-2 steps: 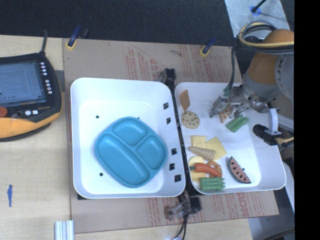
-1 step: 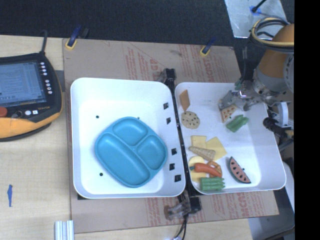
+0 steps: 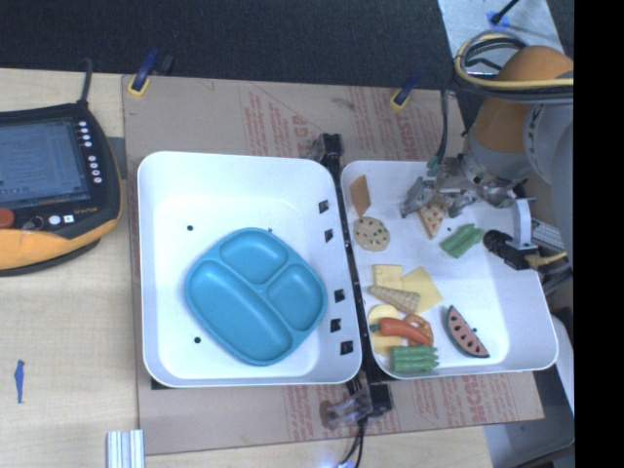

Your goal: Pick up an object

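Camera view: two white bins. Left bin contains one blue divided plate. Right bin contains toy foods: one cookie, one watermelon slice, one green pickle, cheese pieces, one carrot. Gripper, fingers narrow, sits over a cracker; whether it grips cannot be told. One teach pendant lies far left.

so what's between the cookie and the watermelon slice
In the camera view, the yellow cheese pieces lie between the cookie and the watermelon slice.
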`<state>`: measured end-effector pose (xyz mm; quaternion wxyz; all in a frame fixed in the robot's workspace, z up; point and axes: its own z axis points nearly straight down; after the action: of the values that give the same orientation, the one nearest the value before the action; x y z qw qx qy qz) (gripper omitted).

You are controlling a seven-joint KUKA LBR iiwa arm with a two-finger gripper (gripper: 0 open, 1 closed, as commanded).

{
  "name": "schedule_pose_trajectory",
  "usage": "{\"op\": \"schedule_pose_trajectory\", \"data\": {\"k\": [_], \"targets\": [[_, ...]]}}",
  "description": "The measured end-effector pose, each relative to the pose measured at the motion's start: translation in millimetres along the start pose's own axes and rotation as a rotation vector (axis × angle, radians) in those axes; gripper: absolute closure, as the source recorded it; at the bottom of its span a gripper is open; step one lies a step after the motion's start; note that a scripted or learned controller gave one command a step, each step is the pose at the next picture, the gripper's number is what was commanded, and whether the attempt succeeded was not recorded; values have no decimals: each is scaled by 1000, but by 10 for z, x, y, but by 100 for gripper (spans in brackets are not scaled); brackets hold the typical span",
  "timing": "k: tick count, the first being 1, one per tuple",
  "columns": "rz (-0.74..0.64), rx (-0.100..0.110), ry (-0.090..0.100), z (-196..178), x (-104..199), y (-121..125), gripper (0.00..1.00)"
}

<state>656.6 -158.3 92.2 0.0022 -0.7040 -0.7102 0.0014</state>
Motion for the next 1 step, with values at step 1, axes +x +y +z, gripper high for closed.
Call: {"op": "schedule_pose_trajectory", "data": {"k": [1], "targets": [[1,1,-2,-115,-37,-3,100]]}}
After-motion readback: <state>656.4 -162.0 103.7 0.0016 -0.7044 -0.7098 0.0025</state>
